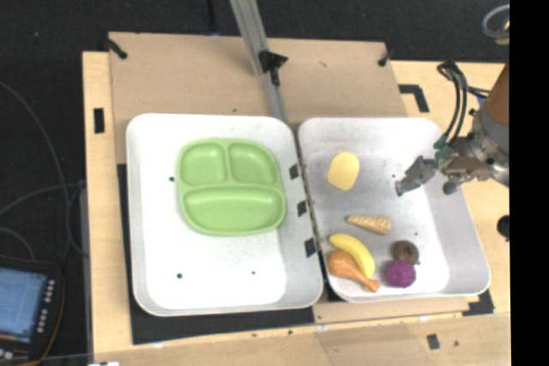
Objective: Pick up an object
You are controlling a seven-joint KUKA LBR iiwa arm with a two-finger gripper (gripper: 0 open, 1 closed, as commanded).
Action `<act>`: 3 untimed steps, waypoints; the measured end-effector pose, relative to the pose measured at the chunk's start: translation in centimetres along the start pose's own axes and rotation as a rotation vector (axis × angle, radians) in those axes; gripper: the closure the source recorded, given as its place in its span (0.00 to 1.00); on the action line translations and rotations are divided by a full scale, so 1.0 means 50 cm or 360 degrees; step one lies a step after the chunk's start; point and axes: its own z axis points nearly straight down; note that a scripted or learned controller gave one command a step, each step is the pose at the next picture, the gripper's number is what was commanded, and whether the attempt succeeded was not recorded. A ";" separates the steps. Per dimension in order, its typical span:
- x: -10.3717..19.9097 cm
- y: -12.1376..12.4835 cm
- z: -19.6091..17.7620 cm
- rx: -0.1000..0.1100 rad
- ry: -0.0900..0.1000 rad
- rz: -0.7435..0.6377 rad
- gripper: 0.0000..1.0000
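Nearest along the right bin's [459,266] front edge lie a purple fruit [399,273], brown doughnut [405,251], banana [353,251] and orange carrot-like piece [350,268] — farther back a cone [370,224] and yellow lemon [343,171] — while the hand [422,174] hovers above, grip state untellable.

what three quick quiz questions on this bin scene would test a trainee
1. True or false: the green three-compartment plastic plate lies in the left white bin.
2. Which item lies nearest the grey two-finger gripper? A) the pale yellow lemon-shaped toy B) the purple round toy C) the orange carrot-shaped toy
3. Fill in: the yellow toy banana lies against the ____ toy.

Key
1. True.
2. A; it lies left of the gripper in the right white bin, while the others sit at the near end.
3. Orange carrot-shaped.
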 end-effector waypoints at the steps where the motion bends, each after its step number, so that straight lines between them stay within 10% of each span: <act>1: 0.000 0.000 0.000 0.0000 0.0001 0.0002 0.00; 3: 0.028 -0.005 0.210 0.0009 0.0001 0.0011 0.00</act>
